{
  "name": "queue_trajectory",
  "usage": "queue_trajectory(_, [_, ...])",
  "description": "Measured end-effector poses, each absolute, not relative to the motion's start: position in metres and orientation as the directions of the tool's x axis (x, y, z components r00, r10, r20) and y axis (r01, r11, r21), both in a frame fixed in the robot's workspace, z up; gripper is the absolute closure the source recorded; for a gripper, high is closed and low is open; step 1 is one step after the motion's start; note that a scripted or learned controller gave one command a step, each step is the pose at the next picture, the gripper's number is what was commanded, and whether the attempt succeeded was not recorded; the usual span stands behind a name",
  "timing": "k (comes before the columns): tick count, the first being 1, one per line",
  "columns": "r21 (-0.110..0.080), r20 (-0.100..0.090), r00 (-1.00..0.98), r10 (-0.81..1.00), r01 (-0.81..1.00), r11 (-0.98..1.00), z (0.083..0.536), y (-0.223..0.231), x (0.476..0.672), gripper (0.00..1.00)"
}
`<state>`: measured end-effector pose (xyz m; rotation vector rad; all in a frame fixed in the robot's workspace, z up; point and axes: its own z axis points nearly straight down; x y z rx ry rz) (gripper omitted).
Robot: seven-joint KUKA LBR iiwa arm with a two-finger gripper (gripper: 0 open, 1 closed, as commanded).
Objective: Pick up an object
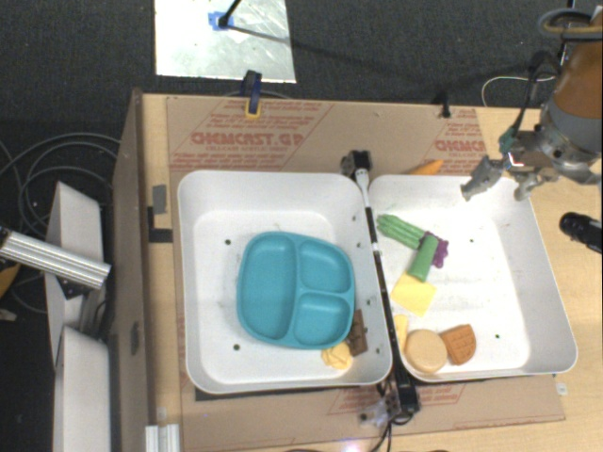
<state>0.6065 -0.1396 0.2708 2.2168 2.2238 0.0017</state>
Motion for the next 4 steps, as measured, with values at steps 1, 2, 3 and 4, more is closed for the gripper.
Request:
queue_trajectory(1, [-0.008, 0.003, -0.001, 1.0, 1.0, 0.001, 0.177, -0.121, 0.572, 0.0])
queue_trajectory(2, [-0.002, 0.0, -0.005, 1.0, 1.0, 0.005, 0.08, -0.117, 0.59, 0.0])
queue_trajectory(3, [0.006, -0.001, -0.003, 1.0, 1.0, 0.003, 0.096, -0.119, 0.593, 1.0])
queue_trajectory(4, [0.01, 0.004, -0.014, 1.0, 1.0, 0.014, 0.19, -0.025, 0.574, 1.0])
